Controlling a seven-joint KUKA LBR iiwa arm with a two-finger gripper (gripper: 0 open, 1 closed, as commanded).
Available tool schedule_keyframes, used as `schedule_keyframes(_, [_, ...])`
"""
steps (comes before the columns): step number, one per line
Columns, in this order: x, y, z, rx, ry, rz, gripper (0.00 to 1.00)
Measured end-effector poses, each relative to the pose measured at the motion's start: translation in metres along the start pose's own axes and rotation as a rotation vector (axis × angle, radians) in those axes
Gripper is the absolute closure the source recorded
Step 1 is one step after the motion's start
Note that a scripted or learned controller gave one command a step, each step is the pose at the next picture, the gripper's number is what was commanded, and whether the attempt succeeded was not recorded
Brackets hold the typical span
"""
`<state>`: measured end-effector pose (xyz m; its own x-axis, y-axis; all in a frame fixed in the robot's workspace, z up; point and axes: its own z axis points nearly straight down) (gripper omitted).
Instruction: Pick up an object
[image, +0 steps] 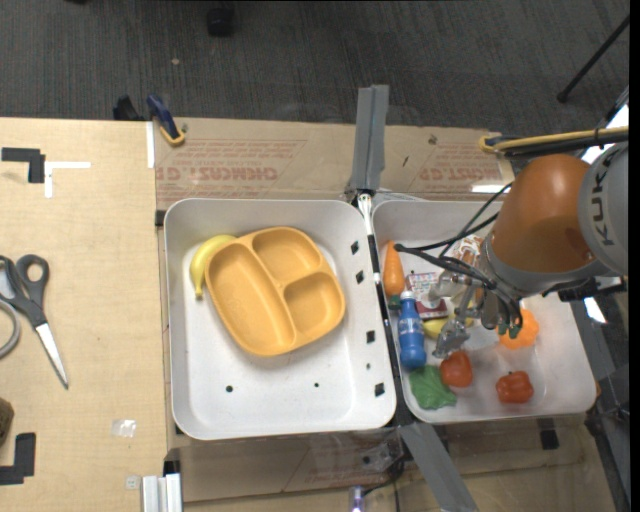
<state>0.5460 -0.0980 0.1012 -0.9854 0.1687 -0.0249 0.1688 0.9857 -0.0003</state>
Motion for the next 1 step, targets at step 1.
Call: schedule_keyframes(1, [0.0604,-0.0067,-0.0004,-0.001,-0.001,0.151,0.00])
